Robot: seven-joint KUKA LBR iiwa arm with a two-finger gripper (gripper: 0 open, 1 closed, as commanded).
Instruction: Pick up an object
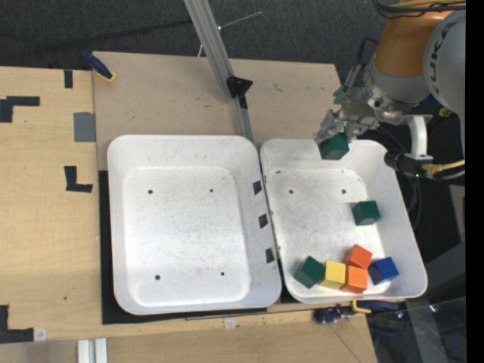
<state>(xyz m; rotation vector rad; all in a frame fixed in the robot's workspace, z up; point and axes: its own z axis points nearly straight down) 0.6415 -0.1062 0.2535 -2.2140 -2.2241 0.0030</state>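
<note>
- My gripper [338, 131] hung in the upper right of the frame, over the far rim of the right bin [318, 278], with a dark green cube [333, 147] between its fingers, clear of the bin floor.
- I judged the pick as made and the lift in hand: the cube sat above the rim, not on it.
- The next move, as I read it, called for a steady carry with the grip kept firm; only the cube's upper part was held, so a jolt could tip it out.
- The cube looked hard, matt and square-edged, likely foam or painted wood; I could not tell which.
- Lower in the same bin lay a second green cube [366, 212], alone at the right wall.
- At the lower right corner sat a cluster, touching or nearly so: a green block [308, 271], a yellow block [334, 273], two orange blocks [358, 267] and a blue block [384, 269].
- Both bins were shallow white plastic with rounded corners and speckled floors; the left bin [121, 203] lay just beside the right one.
- A slanted metal bar [212, 32] crossed the upper middle.
</note>
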